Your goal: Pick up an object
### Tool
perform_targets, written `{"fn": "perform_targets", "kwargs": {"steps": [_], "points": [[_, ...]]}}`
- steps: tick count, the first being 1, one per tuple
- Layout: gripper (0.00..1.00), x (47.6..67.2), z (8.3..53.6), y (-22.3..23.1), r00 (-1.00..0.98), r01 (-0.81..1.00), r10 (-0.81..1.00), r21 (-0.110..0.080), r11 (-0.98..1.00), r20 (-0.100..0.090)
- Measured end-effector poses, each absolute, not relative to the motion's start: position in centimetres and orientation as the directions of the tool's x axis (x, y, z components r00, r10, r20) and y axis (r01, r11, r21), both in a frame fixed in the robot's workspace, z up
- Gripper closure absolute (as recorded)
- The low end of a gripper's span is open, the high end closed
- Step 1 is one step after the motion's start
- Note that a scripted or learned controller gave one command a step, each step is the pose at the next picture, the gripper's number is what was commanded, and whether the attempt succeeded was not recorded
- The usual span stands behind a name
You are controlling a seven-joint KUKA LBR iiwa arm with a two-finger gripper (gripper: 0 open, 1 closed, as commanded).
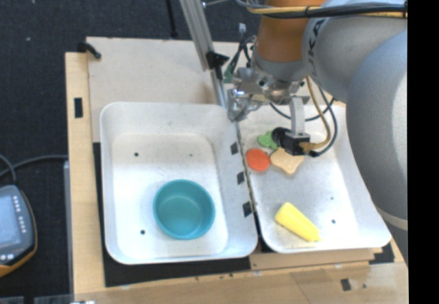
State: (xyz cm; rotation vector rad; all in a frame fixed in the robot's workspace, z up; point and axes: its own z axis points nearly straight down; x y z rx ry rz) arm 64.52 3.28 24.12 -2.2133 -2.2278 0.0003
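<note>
While the end effector [237,108] hangs over the far end of the ridge where the two bins meet, nothing is visibly in its grasp. Whether it is open or closed I cannot tell from this angle. So the pick looks not yet made. By my reading we are at the approach, with the descent, the grip and the lift all left to do.

Candidates, then. The right bin [322,186] carries four small things. A green piece [266,139] lies nearest the end effector, with a round orange-red piece [258,160] just beside it against the bin's left wall. A tan piece [288,162] sits right next to the orange one, and a yellow wedge [296,221] lies apart toward the near edge. The left bin [123,124] holds one teal bowl [184,209], alone, toward its near side.

Count it up: two bins on the worktop [137,69], five loose things, one of each. The green, orange and tan cluster sits closest, so one of those is the likelier target.
</note>
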Motion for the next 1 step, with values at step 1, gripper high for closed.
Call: {"fn": "perform_targets", "kwargs": {"steps": [1], "points": [[1.00, 63.73, 25.13, 8.18, -0.008, 1.000, 1.000, 0.002, 0.008, 0.002]]}}
